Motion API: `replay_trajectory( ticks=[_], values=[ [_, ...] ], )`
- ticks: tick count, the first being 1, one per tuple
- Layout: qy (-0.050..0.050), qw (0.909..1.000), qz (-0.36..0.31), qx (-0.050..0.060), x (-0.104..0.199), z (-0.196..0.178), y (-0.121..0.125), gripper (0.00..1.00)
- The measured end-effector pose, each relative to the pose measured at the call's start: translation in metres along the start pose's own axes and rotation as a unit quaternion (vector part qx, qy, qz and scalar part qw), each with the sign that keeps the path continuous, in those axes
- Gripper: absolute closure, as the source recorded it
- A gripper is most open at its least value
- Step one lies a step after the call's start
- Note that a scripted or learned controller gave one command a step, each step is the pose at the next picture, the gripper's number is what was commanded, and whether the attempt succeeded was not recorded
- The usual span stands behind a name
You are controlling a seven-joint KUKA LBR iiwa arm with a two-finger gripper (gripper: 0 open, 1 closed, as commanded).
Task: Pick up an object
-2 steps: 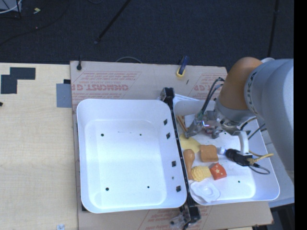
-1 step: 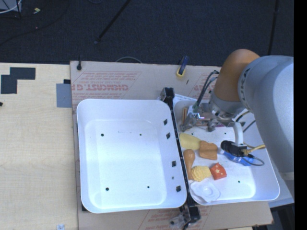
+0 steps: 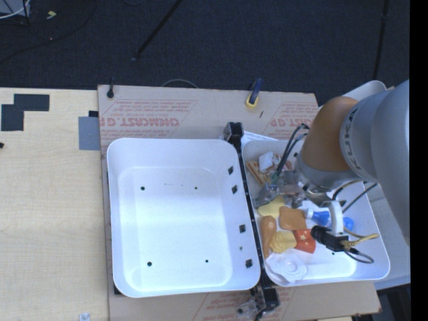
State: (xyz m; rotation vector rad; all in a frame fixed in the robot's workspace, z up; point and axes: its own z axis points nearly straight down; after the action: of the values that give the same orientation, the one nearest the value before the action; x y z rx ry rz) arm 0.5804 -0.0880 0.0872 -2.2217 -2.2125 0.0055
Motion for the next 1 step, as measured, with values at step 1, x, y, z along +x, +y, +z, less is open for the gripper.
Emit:
replay_trajectory(
  ticks=[1],
  values=[
    [0.005,1.0000,-0.004,0.000,-0.0133,-0.0003,-0.0771,0.00]
  ],
)
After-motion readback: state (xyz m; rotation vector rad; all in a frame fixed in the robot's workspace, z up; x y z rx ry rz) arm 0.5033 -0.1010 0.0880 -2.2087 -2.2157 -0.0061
